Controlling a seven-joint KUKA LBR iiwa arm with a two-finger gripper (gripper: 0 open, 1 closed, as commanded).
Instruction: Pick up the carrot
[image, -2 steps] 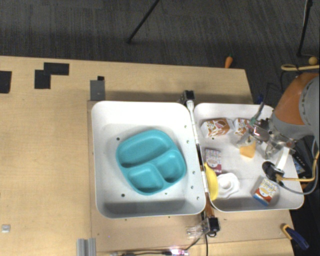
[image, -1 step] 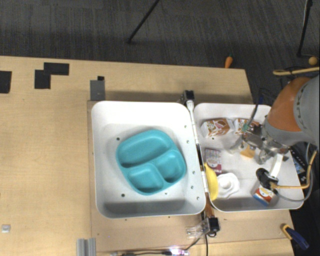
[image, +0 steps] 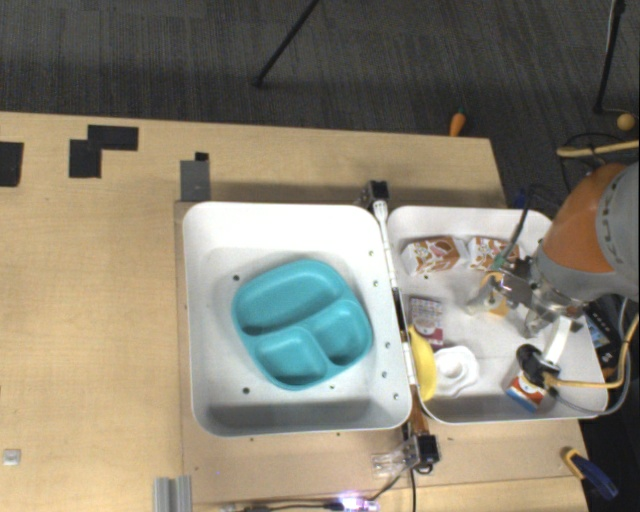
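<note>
Reaching in from the right over the right-hand white bin: grey KUKA arm, orange band uppermost, gripper low in the bin's middle. Open or closed, impossible to tell at this angle. Just left of the gripper, touching or nearly so, a small orange-yellow shape, seemingly the carrot, too small and too crowded by metal to confirm as held.

Along the bin's far wall, two printed snack packets side by side. Against the left wall, a yellow banana, with a white bottle just beside it on the right. Between packets and banana, a small pale wrapper. In the near right corner, a small blue-and-orange item, well apart from the gripper.

In the left-hand bin, a teal divided plate, lying flat near the centre. Beneath both bins, a light wooden counter.
</note>
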